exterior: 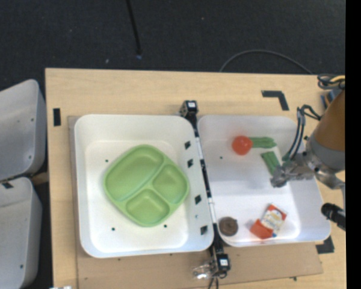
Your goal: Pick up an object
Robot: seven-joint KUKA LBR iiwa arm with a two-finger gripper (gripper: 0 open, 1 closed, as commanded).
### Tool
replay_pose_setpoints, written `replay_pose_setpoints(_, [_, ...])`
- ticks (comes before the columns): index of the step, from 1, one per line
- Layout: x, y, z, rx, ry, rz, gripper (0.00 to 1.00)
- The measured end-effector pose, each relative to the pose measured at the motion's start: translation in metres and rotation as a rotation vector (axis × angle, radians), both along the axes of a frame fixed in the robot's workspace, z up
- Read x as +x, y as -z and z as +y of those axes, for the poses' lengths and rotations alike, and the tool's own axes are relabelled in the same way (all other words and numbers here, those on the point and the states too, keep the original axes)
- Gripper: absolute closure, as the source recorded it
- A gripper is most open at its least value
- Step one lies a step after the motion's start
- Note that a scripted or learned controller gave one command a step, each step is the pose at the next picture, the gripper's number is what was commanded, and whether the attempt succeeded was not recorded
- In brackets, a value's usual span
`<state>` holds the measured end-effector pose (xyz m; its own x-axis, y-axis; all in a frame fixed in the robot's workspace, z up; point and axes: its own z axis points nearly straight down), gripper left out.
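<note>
A pale wooden bench (pixel 132 92) stood on dark carpet (pixel 60 23), with a black cable (pixel 131 20) trailing across the floor. It bore two shallow white plastic bins. The left bin (pixel 84 179) held one light green, smooth plastic plate with three compartments (pixel 146 185), lying near its centre. The right bin (pixel 228 188) held five objects: one red ball (pixel 241 144) and one flat green strip (pixel 262 141) near the far edge, one second green strip (pixel 270 161) just beside the grey two-finger gripper (pixel 279 178), one small brown round disc (pixel 228 225) at the near left corner, and one crinkled red-and-white packet (pixel 269 221) along the near edge (none lifted). Whether the fingers were apart or together could not be told.
</note>
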<state>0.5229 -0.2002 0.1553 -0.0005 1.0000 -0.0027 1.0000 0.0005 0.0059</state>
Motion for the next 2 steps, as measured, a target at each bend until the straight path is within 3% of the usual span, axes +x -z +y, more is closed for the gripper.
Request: replay_pose_setpoints(2, [0.007, -0.106, 0.005, -0.001, -0.003, -0.003, 1.00])
